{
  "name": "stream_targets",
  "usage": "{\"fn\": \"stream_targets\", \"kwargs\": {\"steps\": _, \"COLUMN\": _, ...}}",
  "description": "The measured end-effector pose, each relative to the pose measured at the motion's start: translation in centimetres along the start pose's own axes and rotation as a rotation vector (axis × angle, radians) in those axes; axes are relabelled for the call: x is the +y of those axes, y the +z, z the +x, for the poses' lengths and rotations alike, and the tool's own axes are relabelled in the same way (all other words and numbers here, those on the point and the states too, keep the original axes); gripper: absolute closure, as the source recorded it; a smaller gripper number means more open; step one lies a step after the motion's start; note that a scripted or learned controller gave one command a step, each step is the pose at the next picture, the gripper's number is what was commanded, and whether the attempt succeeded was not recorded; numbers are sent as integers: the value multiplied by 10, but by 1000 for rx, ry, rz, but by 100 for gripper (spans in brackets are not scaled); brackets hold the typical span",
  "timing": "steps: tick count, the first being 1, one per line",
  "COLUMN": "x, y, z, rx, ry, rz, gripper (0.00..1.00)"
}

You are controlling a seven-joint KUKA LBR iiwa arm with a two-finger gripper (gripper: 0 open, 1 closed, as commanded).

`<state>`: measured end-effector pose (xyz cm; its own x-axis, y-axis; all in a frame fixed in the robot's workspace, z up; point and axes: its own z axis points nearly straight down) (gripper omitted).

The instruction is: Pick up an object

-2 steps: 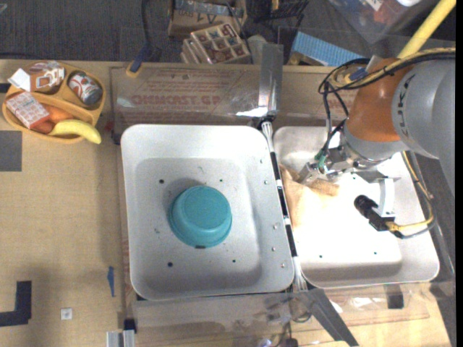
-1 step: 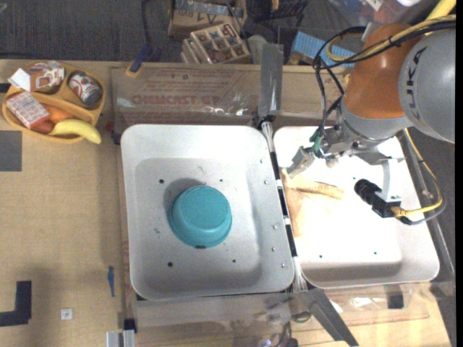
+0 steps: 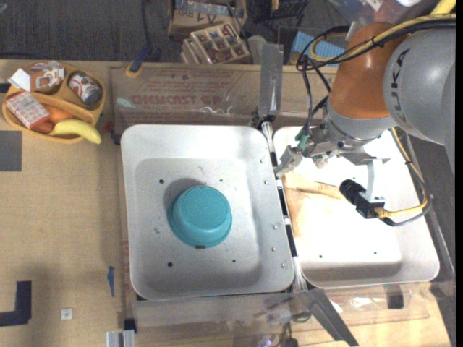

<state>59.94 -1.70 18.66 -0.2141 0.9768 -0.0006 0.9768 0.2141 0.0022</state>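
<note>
A teal bowl [image 3: 201, 215] lies upside down in the middle of the left bin [image 3: 145, 157]. In the right bin [image 3: 376, 259], a tan, flat object [image 3: 312, 202] rests against the left wall; what it is cannot be made out. My gripper [image 3: 295, 155] hangs over the right bin's far left corner, just above the tan object's upper end and close to the divider between the bins. The grey arm with its orange band [image 3: 365, 63] comes in from the upper right. Nothing is visibly held.
A black connector with a yellow cable [image 3: 362, 198] hangs from the arm over the right bin. A yellow tray of toy food with a banana [image 3: 76, 129] sits at the far left. A cardboard sheet [image 3: 188, 89] and boxes lie behind the bins.
</note>
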Motion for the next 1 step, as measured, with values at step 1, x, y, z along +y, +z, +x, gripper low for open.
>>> {"fn": "stream_targets", "kwargs": {"steps": 1, "x": 5, "y": 2, "z": -114, "rx": -2, "ry": 85, "rz": -1, "gripper": 0}}
